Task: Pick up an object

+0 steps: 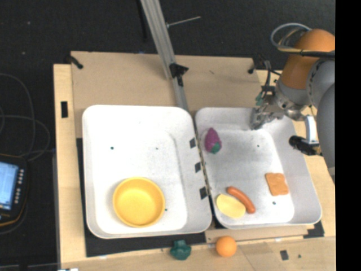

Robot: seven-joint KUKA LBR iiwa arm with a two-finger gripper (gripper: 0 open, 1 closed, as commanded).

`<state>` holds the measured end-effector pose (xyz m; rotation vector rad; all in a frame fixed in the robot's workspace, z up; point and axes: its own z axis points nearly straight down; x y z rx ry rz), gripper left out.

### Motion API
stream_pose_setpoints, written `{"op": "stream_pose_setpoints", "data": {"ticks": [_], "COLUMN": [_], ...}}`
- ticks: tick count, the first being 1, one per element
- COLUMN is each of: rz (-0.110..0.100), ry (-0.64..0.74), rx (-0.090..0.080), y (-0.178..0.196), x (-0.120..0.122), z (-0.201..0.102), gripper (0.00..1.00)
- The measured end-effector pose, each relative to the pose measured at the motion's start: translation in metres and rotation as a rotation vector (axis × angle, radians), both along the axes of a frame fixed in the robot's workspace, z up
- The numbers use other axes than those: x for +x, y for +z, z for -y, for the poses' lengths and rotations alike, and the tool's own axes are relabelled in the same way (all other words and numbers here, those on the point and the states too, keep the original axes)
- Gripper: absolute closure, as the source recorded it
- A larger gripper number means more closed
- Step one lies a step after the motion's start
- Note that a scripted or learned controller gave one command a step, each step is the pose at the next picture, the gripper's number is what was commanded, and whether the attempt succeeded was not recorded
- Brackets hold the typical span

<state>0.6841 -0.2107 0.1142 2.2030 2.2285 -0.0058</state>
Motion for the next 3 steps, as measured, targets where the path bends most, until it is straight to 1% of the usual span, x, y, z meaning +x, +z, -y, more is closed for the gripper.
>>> {"op": "stream_pose_setpoints", "data": {"ticks": [1,2,3], "rz": [0.003,0.004,0.006], "ry": [-0.01,-0.009,-0.011], "rx": [0.006,0.006,0.005], "y": [0.059,0.104,0.165], "x": [-0.007,-0.004,-0.012], "z": [0.005,0.007,0.009], "gripper": [1.0,1.0,1.0]}}
